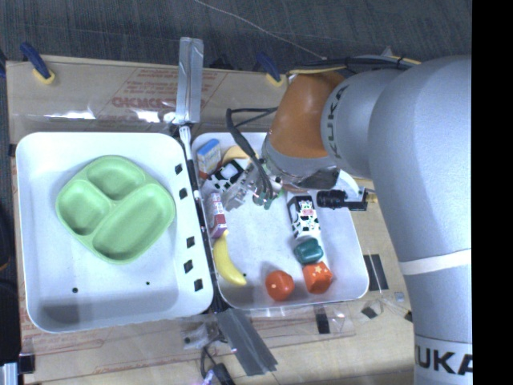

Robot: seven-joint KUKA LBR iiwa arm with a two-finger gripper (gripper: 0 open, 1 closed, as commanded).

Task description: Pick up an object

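A green three-compartment plate (pixel 116 207) lies in the left white bin (pixel 40 295), with blue clamps (pixel 36 62) along the bench's far edge.

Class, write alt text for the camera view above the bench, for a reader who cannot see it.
A grey KUKA arm reaches from the right, its gripper low over the right bin, near a cow-patterned toy. That bin also holds a banana, a cow-patterned bottle, a teal piece and two orange-red toys. The left bin holds a green divided plate.
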